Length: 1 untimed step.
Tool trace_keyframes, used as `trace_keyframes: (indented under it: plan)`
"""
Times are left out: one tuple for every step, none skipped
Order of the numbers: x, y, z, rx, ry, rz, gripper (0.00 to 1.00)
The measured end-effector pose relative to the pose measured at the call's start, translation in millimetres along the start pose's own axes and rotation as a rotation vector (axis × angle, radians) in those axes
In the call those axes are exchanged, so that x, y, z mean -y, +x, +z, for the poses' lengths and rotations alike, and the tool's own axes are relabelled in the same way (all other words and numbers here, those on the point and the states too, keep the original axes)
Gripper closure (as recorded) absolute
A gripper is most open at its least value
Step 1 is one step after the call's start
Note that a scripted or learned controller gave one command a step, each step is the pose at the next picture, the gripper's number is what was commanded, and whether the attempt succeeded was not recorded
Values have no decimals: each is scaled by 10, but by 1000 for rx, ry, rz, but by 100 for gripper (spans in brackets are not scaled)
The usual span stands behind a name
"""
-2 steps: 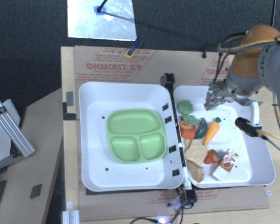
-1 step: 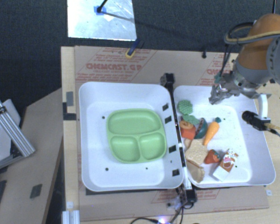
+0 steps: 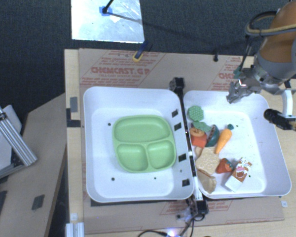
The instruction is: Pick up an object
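Camera view: end effector [image 3: 235, 97] hovers above far rim of right bin [image 3: 266, 132], nothing between fingers; open-or-closed state cannot tell. Targets clustered in right bin's left half: toy carrot [image 3: 223, 139], green leafy piece [image 3: 196, 113], bread slice [image 3: 206, 165], small carton [image 3: 237, 178]. Green divided tray [image 3: 143, 143] sits in left bin [image 3: 101, 132]. Step judged: approach, before descent. Next move calls for shifting toward cluster, then lowering over one isolated item; carrot looks easiest.
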<state>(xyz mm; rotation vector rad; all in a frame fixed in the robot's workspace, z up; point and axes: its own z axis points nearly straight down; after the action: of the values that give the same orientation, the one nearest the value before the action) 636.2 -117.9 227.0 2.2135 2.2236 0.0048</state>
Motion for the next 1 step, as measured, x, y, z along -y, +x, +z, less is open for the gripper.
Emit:
trace_keyframes:
  plan:
    - [-69,503,92,-2,3,-5,100]
